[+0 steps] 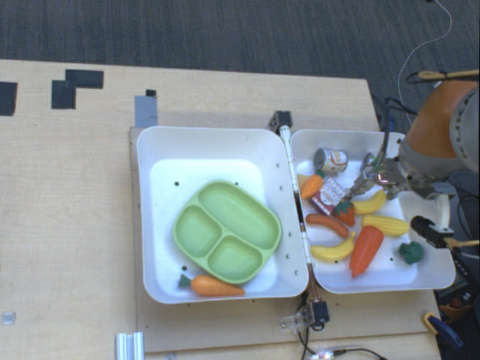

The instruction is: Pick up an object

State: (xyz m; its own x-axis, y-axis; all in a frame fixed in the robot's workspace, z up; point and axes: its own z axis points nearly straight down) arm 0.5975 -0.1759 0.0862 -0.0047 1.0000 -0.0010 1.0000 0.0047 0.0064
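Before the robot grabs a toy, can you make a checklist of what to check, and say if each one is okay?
1. Two-finger gripper is over the right white bin: ok.
2. Toys are within reach there, such as the red-and-white packet and yellow plastic banana: ok.
3. Fingers open wide enough: cannot tell.
4. A single toy stands apart for grabbing: not ok, they crowd together.
5. Green divided plate lies in the left white bin, out of the way: ok.

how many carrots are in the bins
2. One small carrot lies in the left bin, just below the green plate. One large carrot lies in the right bin. Another may be hidden under the gripper.
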